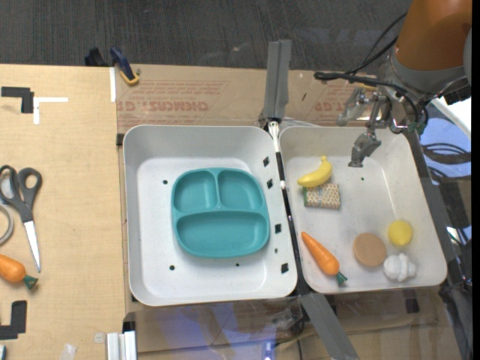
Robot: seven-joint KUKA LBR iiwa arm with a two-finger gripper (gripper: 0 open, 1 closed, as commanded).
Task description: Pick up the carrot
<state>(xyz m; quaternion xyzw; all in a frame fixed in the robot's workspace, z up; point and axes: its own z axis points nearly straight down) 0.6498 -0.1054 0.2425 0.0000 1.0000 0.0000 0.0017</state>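
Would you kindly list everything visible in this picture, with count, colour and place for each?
bins: 2, white, side by side on the bench
divided plate: 1, teal, in the left bin
carrot: 1, orange with green end, right bin, near its front left
banana: 1, yellow, right bin, upper left
sponge: 1, speckled tan, just below the banana
round disc: 1, tan, right bin, front
lemon: 1, yellow, right of the disc
garlic-like item: 1, white, front right corner
second carrot: 1, orange, on the bench far left
scissors: 1, grey, left of the bins
gripper: 1, grey, above the right bin's back
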